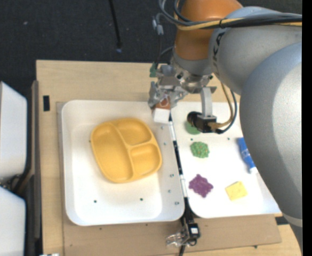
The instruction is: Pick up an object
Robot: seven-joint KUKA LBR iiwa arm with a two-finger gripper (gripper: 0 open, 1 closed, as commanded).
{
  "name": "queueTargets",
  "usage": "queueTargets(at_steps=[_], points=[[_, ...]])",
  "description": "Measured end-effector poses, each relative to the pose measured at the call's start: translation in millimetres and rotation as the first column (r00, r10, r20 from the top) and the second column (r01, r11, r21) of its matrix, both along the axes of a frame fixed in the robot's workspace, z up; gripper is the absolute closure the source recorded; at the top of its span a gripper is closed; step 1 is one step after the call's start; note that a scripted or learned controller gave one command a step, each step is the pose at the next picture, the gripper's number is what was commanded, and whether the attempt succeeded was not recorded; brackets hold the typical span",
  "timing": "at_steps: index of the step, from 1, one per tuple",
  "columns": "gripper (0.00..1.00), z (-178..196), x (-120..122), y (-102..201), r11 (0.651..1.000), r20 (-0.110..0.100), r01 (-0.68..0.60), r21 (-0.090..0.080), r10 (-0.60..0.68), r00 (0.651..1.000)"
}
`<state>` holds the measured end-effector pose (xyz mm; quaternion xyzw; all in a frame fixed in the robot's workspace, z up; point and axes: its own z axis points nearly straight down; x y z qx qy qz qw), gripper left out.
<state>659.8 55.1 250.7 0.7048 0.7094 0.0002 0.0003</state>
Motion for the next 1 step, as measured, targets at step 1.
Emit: queueTargets(at_steps=[1], points=[[1.0,-15.2,4.4,32.4,1.0,-0.003,0.002,-0.001,-0.002,1.0]])
